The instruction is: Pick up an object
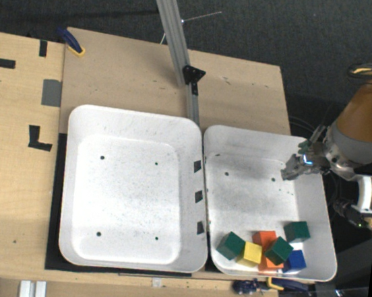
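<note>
Well apart from the gripper (294, 167) (finger state unclear), the blocks (264, 248) cluster in the right bin's (249, 187) near corner.

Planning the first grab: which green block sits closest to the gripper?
The green block lying alone, farthest right in the right bin, just below the gripper.

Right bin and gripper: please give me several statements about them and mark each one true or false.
1. The blocks lie in the right bin. True.
2. The blocks sit at the bin's far edge. False: they cluster in its near right corner.
3. The gripper is directly above the blocks. False: it is over the bin's far right part, apart from them.
4. A yellow block lies beside a green block. True.
5. The left bin holds an orange block. False: the orange block is in the right bin.
</note>
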Controlling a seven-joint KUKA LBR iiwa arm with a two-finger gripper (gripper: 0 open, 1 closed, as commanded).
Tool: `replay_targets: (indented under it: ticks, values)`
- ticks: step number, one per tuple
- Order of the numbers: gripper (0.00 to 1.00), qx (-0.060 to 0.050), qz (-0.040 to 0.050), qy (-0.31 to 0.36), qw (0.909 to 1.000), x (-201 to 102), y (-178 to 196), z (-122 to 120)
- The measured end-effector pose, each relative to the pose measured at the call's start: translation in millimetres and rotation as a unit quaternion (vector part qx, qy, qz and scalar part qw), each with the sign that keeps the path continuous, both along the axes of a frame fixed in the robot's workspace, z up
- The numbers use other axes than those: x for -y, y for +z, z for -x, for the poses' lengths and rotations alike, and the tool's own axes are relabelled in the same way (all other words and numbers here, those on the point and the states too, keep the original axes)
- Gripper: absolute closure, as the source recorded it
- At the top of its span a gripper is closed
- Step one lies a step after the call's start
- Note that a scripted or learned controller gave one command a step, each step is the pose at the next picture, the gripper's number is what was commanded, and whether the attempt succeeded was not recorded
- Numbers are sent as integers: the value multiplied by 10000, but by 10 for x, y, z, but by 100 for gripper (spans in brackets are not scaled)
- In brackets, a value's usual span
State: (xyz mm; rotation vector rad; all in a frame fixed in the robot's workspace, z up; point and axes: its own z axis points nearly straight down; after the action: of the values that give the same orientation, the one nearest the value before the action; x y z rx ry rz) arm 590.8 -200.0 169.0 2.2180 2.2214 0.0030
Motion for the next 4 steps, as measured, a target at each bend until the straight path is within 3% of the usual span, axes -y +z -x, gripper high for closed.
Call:
replay_targets:
  ticks: [2, 4]
  values:
    - [100, 12, 6, 3, 10000, -89, 1104, -89]
    - [100, -25, -3, 15, 10000, -1079, 906, -72]
